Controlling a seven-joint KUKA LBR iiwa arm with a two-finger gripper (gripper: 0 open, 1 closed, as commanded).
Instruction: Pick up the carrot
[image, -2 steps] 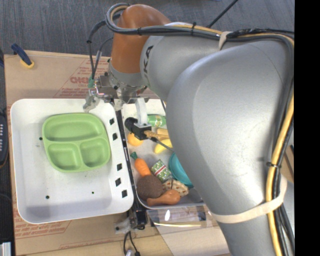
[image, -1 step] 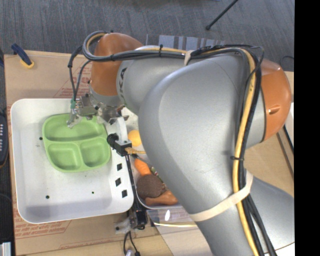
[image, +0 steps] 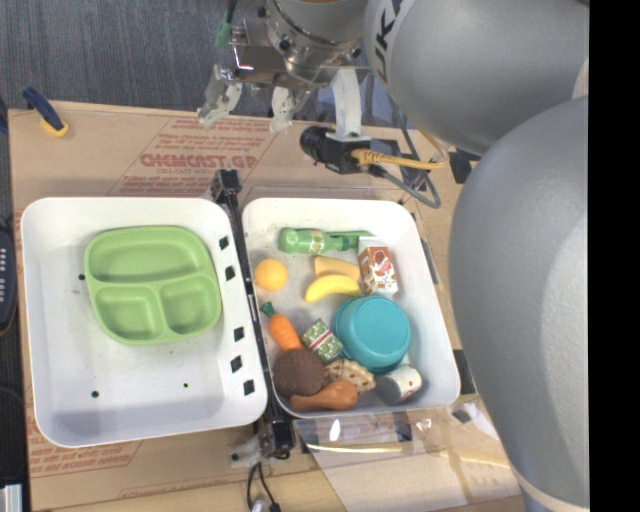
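Note:
The carrot (image: 283, 331) is a small orange piece with a green top, lying in the right bin (image: 428, 280) near its left wall, just above a brown round cookie (image: 299, 372). My gripper (image: 247, 102) hangs high above the bench behind both bins, well away from the carrot. Its two pale fingers (image: 219, 100) stand apart with nothing between them, so it is open.
The right bin also holds an orange ball (image: 270, 275), a banana (image: 331, 288), a green bottle (image: 318, 240), a teal bowl (image: 372, 332), a carton (image: 378, 270) and a drumstick (image: 325, 400). A green divided plate (image: 152, 283) lies in the left bin (image: 60, 400). The arm's bulk covers the right side.

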